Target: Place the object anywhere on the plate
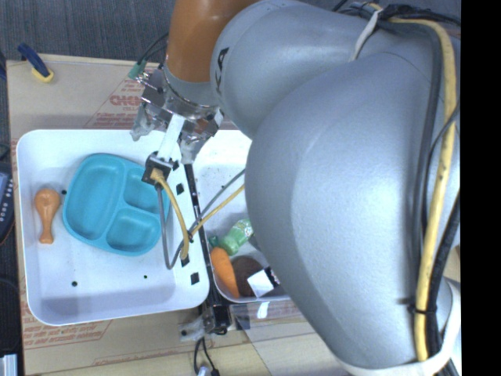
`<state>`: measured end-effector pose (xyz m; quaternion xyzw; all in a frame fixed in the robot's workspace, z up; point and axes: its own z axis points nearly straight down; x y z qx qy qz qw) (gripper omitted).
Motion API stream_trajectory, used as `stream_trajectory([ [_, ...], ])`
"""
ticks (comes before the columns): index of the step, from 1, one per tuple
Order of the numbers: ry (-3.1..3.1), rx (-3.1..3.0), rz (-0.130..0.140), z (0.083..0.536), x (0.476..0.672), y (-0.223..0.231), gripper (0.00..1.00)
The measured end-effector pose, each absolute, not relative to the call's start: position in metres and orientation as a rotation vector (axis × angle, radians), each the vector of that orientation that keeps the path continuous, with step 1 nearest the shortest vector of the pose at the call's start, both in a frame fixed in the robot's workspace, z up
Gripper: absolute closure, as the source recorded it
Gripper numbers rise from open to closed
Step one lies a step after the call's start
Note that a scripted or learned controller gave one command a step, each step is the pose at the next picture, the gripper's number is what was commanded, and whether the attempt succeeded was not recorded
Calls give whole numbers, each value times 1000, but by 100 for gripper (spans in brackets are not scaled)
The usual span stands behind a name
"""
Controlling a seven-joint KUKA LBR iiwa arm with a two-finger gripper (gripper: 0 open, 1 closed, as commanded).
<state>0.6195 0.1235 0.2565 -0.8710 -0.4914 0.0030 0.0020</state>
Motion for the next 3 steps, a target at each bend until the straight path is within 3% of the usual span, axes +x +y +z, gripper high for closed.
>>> stream_trajectory([
  [1,-1349,-2831,25,186,635,191,0],
  [2,-1362,-2820,27,199,635,193,100],
  [3,-1380,-2809,37,209,635,195,100],
])
